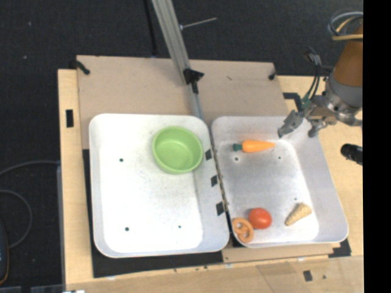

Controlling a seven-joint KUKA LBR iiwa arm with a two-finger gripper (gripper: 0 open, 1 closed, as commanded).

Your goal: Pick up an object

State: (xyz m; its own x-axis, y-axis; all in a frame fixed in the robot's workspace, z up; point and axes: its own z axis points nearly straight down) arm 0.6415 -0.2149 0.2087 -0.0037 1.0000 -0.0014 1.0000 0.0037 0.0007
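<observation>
A tan counter (70,163) carries two white bins. In the right bin (317,182) a toy carrot (256,146) lies at 12 o'clock, likely light, hard and slippery; grip across its thick middle. The gripper (303,126) hangs spread open and empty at its 2 o'clock.

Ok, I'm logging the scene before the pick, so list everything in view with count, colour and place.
bins: two, white, side by side on the bench
bowl: one, green, left bin, upper part
carrot: one, orange, right bin, near top edge
tomato: one, red, right bin, bottom
pretzel: one, brown, right bin, bottom left corner
cone: one, tan, right bin, lower right
gripper: one, grey, open, above right bin's top right corner
</observation>
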